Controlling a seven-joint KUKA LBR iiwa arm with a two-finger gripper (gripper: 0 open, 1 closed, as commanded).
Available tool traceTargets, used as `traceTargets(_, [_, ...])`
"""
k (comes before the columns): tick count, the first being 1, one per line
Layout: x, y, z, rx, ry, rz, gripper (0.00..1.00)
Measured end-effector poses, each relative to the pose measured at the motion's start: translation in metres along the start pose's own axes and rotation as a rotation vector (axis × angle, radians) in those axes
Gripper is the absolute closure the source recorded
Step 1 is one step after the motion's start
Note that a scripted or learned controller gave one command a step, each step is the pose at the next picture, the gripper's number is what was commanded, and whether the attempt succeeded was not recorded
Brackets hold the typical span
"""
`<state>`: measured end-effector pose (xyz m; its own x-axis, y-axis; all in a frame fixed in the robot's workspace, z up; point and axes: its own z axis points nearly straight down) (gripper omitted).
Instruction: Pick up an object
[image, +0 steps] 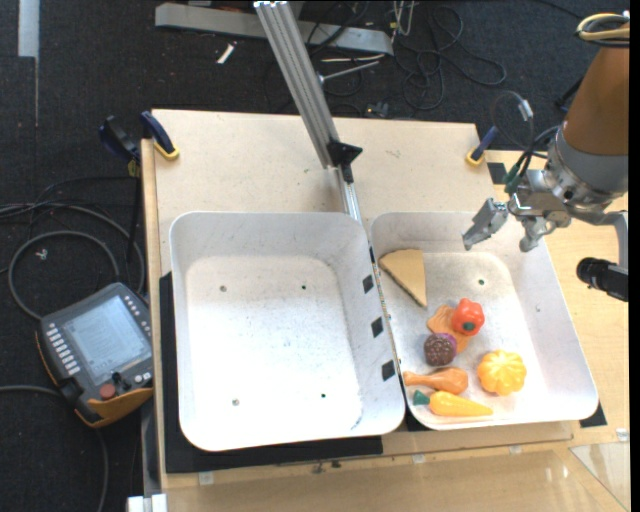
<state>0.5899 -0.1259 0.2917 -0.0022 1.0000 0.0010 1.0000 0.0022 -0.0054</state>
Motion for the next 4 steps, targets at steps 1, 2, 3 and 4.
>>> traceTargets(1, [0.000, 0.001, -0.003, -0.005, -0.001, 0.001, 0.00])
traceTargets(2, [0.001, 0.002, 0.041, 0.000, -0.001, 0.002, 0.00])
traceTargets(3, [0.000, 0.012, 0.094, 0.000, -0.001, 0.003, 0.00])
traceTargets(4, [0.004, 0.016, 0.157, 0.001, 0.000, 0.002, 0.00])
